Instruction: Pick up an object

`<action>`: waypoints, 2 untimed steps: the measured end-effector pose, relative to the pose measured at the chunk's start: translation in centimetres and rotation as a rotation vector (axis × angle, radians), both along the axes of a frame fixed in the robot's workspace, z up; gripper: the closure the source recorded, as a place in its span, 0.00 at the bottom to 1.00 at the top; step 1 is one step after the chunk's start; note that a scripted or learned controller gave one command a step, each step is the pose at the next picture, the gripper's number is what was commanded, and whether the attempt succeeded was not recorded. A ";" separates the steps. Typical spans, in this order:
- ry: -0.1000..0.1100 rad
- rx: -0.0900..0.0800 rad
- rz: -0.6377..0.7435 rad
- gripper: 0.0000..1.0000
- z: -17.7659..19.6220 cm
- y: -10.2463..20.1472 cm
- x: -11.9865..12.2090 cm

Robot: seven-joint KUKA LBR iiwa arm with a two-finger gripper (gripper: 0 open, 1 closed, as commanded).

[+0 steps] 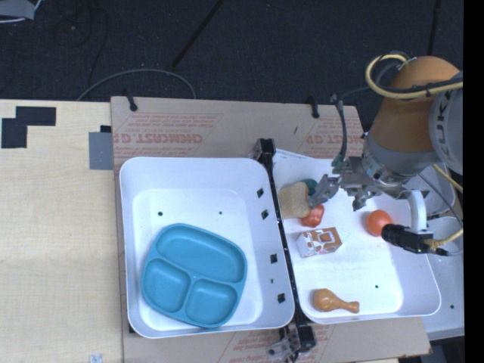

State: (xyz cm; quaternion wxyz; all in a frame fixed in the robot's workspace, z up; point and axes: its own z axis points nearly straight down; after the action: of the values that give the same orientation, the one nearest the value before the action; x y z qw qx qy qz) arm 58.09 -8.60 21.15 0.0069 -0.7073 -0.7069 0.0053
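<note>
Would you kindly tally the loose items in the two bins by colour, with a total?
Blue: 1, the divided plate
Tan: 2, the bread piece and the drumstick
Red or orange: 2, the red piece and the orange ball
Brown and white: 1, the small box
Green: 1, the green item
Total: 7

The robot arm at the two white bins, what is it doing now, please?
The arm reaches into the right bin, its pincer low near a tan bread piece and a small red fruit. Nothing is seen held yet. An orange ball, a small carton and a tan pear-like toy lie nearby. The left bin holds a blue divided plate.
</note>
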 end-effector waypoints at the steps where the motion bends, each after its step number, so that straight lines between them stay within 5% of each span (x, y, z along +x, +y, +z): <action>1: -0.013 -0.001 0.002 0.00 0.8 0.0 0.3; 2: -0.012 -0.002 0.001 0.00 -3.4 0.0 0.4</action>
State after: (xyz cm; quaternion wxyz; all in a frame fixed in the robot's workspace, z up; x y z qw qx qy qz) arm 58.47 -8.63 17.71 0.0020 -0.7068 -0.7074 0.0016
